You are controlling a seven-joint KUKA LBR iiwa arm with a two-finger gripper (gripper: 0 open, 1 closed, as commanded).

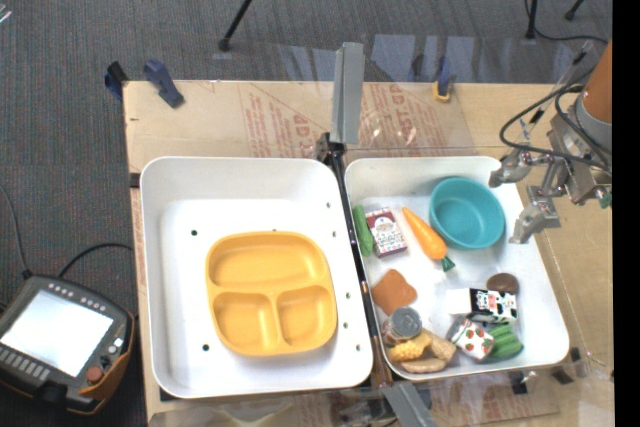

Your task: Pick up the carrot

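The orange carrot (425, 234) with a green tip lies at a slant in the right bin (553, 307), between a small red box (385, 232) and a teal bowl (467, 212). My gripper (521, 196) hangs over the bin's right side, just right of the bowl and well to the right of the carrot. Its two fingers (531, 219) stand apart, open, with nothing between them.
The right bin also holds a green cucumber (361, 230), a brown toast piece (394, 291), a tin can (405, 323), cookies (420, 350), a milk carton (492, 303) and a strawberry box (475, 340). A yellow divided plate (270, 293) lies in the left bin (165, 215).
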